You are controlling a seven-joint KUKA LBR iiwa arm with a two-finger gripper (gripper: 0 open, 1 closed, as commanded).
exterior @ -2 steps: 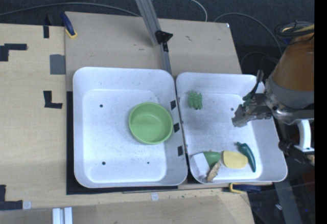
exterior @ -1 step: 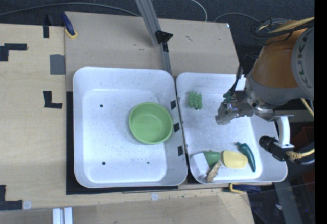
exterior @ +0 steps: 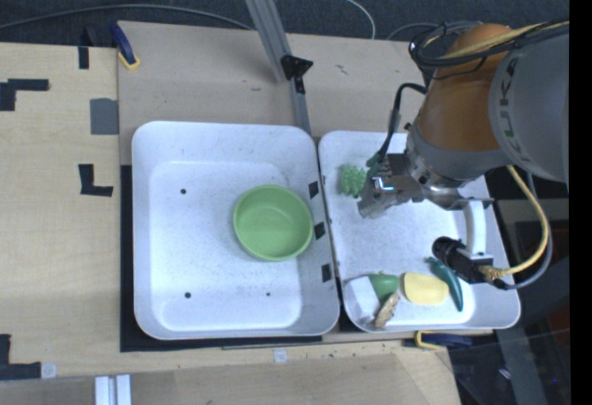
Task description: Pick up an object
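Where gripper (exterior: 375,195) hovers, green toy (exterior: 351,179) hugs bin wall (exterior: 330,209).

A small green leafy object (exterior: 352,179) is seen lying in the right bin (exterior: 370,251), near its upper left corner, just beside the tool (exterior: 377,200).

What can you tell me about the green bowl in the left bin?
The bowl is pale green, round and looks like plastic, with a smooth rim and nothing visible inside. It sits upright, mouth up, on the floor of the left bin, toward that bin's right side, near the wall shared with the other bin but apart from it. Nothing touches it except the bin floor.
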